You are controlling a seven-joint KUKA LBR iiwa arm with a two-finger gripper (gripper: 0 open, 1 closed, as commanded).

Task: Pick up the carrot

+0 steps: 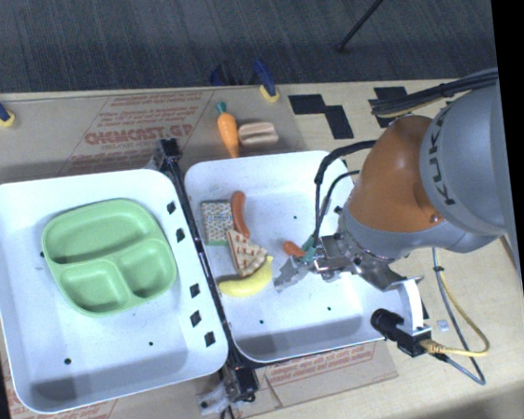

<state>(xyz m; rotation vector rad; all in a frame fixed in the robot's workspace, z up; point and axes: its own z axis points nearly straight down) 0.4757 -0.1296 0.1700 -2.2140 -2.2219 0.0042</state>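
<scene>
Take the right bin (pixel 332 163) as your reference for all positions.

1. The carrot (pixel 227 133), orange with a green top, lies outside the right bin on the printed cardboard (pixel 130 125), just beyond the bin's far rim near its far-left corner. It lies lengthwise with the green end pointing away from the bin. A small bun-like item (pixel 257 136) lies just beside it on the same cardboard.

2. The gripper (pixel 295 264) is inside the right bin, low over the floor near the bin's middle, well apart from the carrot. You cannot tell from this view whether the pincer is released or clenched, and nothing is seen grasped in it.

3. A small orange piece (pixel 291 247) lies on the bin floor right at the gripper's tip. You cannot tell what it is or whether the two touch.

4. In the left half of the right bin you see a reddish sausage (pixel 239 214), a waffle piece (pixel 246 253), a yellow banana (pixel 247 283) and a speckled square (pixel 217 222), clustered together.

5. The left bin (pixel 7 280), adjoining the right bin's left wall, holds a green divided plate (pixel 105 233).
</scene>
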